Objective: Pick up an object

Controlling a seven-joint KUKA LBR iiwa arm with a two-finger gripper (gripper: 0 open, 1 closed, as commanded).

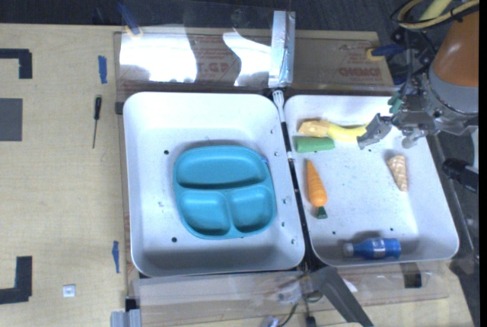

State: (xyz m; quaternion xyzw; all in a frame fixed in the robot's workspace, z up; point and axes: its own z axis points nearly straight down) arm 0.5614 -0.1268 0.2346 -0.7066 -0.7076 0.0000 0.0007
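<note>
Meanwhile, the end effector (389,129), its grip state unclear, hovers beside a curved yellow banana (335,131) in the right bin (437,242).

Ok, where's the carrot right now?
The carrot lies in the right bin, close to its left wall, just below the green block and the banana.
</note>
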